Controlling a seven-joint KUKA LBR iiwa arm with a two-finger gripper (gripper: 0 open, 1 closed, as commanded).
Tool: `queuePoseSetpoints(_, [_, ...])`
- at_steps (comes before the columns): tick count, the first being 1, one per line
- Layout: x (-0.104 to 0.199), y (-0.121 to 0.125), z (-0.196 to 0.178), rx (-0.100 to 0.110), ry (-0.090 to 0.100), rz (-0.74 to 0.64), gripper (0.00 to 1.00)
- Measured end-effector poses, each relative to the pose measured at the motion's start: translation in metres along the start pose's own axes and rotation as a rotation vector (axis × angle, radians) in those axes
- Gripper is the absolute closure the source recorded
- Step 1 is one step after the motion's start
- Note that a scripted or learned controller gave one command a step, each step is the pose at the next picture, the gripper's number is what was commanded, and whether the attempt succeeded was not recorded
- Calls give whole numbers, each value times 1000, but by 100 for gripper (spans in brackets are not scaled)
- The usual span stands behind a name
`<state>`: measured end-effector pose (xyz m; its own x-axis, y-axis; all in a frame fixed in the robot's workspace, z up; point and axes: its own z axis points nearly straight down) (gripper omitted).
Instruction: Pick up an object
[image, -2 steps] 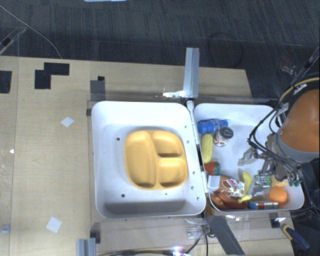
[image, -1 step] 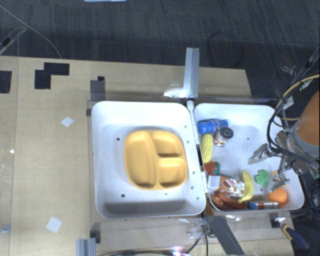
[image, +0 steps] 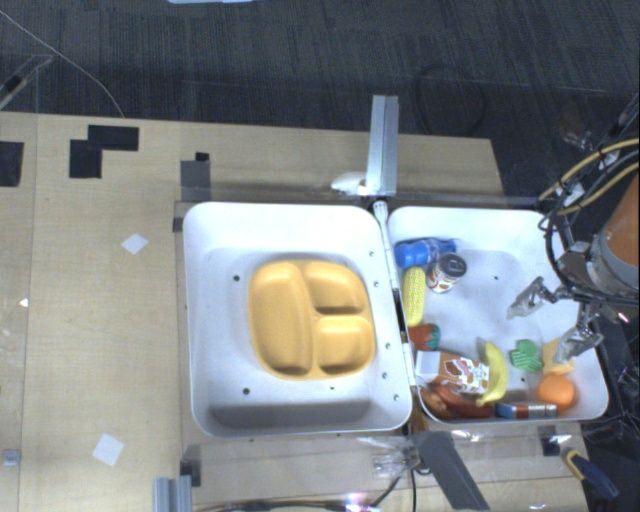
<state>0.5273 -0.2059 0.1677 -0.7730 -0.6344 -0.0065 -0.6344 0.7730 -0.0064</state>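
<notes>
The gripper (image: 556, 318) hangs over the right bin (image: 500, 232) with its two fingers spread wide and nothing between them. Toys are piled along that bin's near side, with a banana (image: 494, 372), an orange (image: 558, 391) and corn (image: 412, 293). A yellow tray (image: 310, 318) sits in the left bin (image: 215, 330).

Grey arm (image: 612, 250) at the right, gripper (image: 553, 320) low, fingers (image: 527, 298) spread apart
</notes>
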Motion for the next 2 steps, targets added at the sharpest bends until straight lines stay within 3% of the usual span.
queuePoseSetpoints(1, [10,9,6,-3,1,159,0])
queuePoseSetpoints(2, [10,9,6,-2,1,159,0])
